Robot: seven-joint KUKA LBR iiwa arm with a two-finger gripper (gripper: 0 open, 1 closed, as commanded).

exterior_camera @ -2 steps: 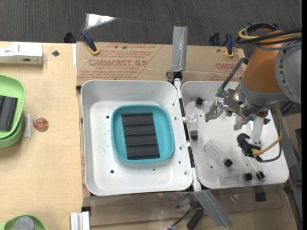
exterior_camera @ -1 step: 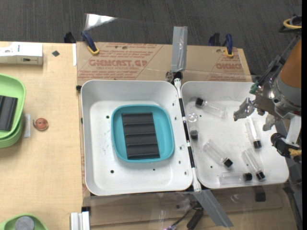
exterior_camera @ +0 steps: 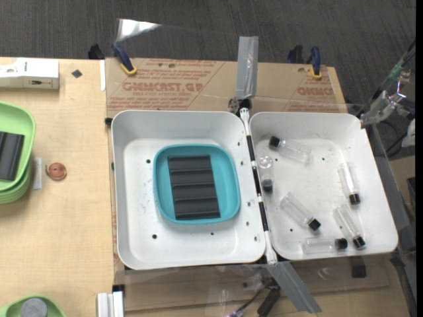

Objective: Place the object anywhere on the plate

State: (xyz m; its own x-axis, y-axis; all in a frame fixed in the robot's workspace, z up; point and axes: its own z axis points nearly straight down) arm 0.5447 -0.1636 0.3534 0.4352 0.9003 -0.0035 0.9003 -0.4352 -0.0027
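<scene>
A teal square plate (exterior_camera: 162, 185) lies in the middle of the left white bin (exterior_camera: 132, 243). A black ridged pad (exterior_camera: 193, 187) sits on it. In the right white bin (exterior_camera: 377, 236) lie several clear vials with black caps: one near the back (exterior_camera: 289, 149), one by the right wall (exterior_camera: 348, 183), one in the middle (exterior_camera: 299, 212), and others near the front (exterior_camera: 348, 227). A small vial (exterior_camera: 266, 176) rests against the divider between the bins.
Left of the bins, a green tray (exterior_camera: 18, 127) holds a dark item, with a small copper disc (exterior_camera: 57, 171) and a white box (exterior_camera: 30, 74) nearby. Cardboard (exterior_camera: 172, 81) with blue clamps lies behind the bins. A metal fixture (exterior_camera: 386, 101) stands at the right.
</scene>
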